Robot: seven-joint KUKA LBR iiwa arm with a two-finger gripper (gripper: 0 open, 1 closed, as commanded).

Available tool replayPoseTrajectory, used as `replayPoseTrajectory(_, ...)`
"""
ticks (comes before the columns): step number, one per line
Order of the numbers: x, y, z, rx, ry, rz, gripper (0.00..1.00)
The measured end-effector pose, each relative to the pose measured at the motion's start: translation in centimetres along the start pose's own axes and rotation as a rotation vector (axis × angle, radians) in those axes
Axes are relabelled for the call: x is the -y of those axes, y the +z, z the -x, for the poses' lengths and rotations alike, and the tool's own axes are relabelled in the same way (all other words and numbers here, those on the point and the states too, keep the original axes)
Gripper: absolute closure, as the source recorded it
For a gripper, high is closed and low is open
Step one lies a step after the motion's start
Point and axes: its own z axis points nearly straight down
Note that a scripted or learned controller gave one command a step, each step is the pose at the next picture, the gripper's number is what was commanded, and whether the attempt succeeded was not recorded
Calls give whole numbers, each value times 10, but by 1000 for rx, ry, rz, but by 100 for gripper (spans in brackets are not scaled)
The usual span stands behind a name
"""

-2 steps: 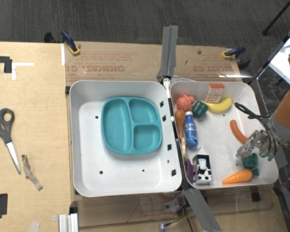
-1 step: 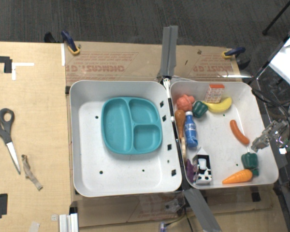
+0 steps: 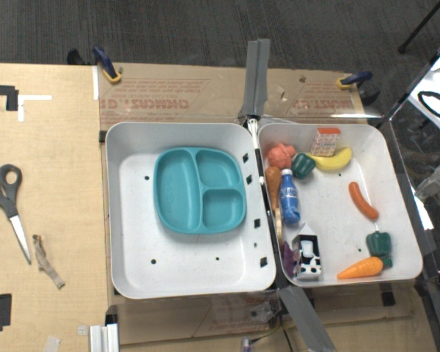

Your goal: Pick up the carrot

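Note:
The carrot (image 3: 362, 268) is orange and tapered, lying flat near the front right corner of the right bin (image 3: 396, 169), its tip pointing left. Its thick end touches a green pepper (image 3: 379, 243).
The right bin also holds an orange sausage (image 3: 363, 200), a banana (image 3: 332, 160), a blue bottle (image 3: 289, 199), a black-and-white carton (image 3: 307, 257), a pink piece (image 3: 281, 154) and a small box (image 3: 326, 141). A teal divided plate (image 3: 201, 190) lies in the left bin (image 3: 132, 226). Scissors (image 3: 9, 204) rest on the bench at left.

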Motion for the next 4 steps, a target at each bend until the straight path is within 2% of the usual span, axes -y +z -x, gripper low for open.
replayPoseTrajectory(1, -17, 38, 14, -3, -192, -1, 100)
replayPoseTrajectory(2, -37, 19, 32, 1, -372, 1, 100)
replayPoseTrajectory(3, -62, 55, 53, -1, -520, 2, 100)
replayPoseTrajectory(4, -86, -47, 76, 2, -900, 3, 100)
